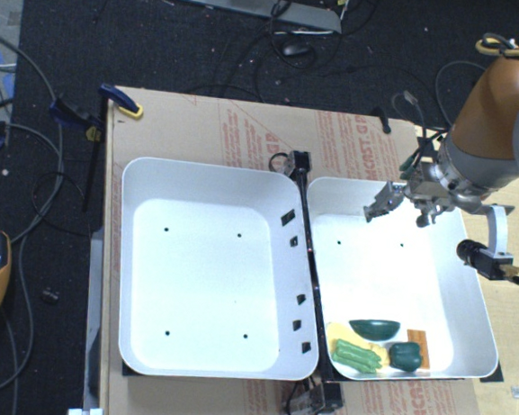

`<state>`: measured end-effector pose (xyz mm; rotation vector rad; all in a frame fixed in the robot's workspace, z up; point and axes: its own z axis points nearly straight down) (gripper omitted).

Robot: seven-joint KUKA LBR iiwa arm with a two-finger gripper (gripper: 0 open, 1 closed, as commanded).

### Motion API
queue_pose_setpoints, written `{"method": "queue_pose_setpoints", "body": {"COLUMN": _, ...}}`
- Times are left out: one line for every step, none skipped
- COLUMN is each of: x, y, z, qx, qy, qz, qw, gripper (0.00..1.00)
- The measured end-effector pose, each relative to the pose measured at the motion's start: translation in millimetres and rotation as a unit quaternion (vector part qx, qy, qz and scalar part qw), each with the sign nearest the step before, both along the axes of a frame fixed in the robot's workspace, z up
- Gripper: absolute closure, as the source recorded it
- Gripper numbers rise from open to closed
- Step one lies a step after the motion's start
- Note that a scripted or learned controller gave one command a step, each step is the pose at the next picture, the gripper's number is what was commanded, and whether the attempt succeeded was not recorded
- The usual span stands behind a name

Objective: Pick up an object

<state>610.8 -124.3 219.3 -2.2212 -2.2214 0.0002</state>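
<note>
A: Hovering claw (402, 204) over the right bin's (473, 293) far end, nothing between its fingers; how wide they stand, can't tell.
B: Objects?
A: Near corner, same bin: dark green bowl-shaped piece (374, 329), light green bumpy piece (356, 355), teal lump (405, 355), orange block (420, 338).
B: Handling?
A: Probably light toys, maybe slick. Take the bumpy piece across its narrow width.
B: Obstacles?
A: Bin wall just beside, neighbours crowd it. Left bin (139, 237) irrelevant.

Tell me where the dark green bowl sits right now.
The dark green bowl lies in the right bin, near its front edge, just above the light green object.
</note>
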Motion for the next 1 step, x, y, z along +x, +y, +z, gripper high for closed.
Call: {"method": "queue_pose_setpoints", "body": {"x": -76.0, "y": -12.6, "z": 5.8, "qx": 0.0002, "qy": 0.000, "qz": -0.001, "qw": 1.0000, "gripper": 0.00}}
